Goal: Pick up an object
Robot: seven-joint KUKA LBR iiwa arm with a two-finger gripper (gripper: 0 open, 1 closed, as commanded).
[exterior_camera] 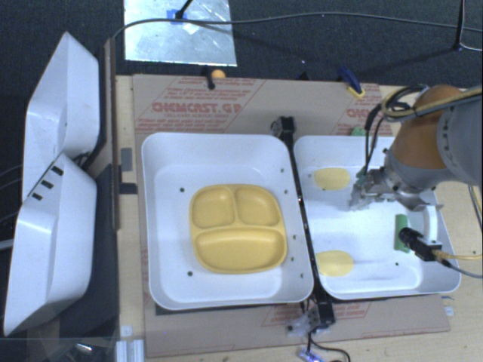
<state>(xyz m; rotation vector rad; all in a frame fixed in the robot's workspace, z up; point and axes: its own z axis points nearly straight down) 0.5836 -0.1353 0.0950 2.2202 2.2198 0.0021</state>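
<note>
The jaws (361, 197) hang low over the right bin (377, 274), in its upper middle part, but they are small and dark against the wrist hardware, and I cannot tell from this view how they are set or whether anything is between them. The arm (434, 145) comes in from the right edge, its grey body and orange band bulking over the bin's upper right corner, with the wrist bent down and toward the left so that the tool end points into the bin. Cables loop over the top of the arm. There are two white bins side by side on the tabletop (226, 100). The left bin (162, 225) holds one yellow divided plate (238, 228) with three compartments, lying flat near the bin's middle. The right bin holds two flat pale-yellow discs: the upper disc (332, 178) lies just left of the jaws and slightly above them, near but with white bin floor showing between; the lower disc (334, 262) lies near the bin's front left part, well apart from the jaws and below them. A small green piece (401, 232) sits at the right side of that bin, beside a black fitting on the arm's end.
</note>
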